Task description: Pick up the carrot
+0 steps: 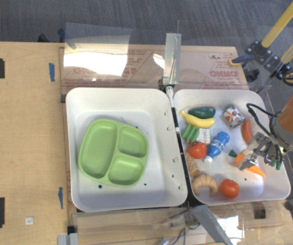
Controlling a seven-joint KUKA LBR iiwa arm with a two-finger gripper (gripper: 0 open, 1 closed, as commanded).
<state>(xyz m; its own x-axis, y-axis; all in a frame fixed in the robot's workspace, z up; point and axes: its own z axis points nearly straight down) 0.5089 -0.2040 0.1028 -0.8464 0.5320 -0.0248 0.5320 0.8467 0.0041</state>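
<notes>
The gripper (262,154) sits low in the right bin (284,190) over the carrot (251,167) — grip state unreadable — so the lift remains undone.

In the right bin (281,188), toys are crowding the left and middle: a banana (198,119), a blue bottle (217,144), two tomatoes (197,150) (230,188) and a croissant (203,181) are lying close together, leaving little passage. The carrot (251,168) is sitting near the right wall with the gripper (256,156) just above it. The left bin (75,111) is offering open floor around the green divided plate (113,151).
</notes>
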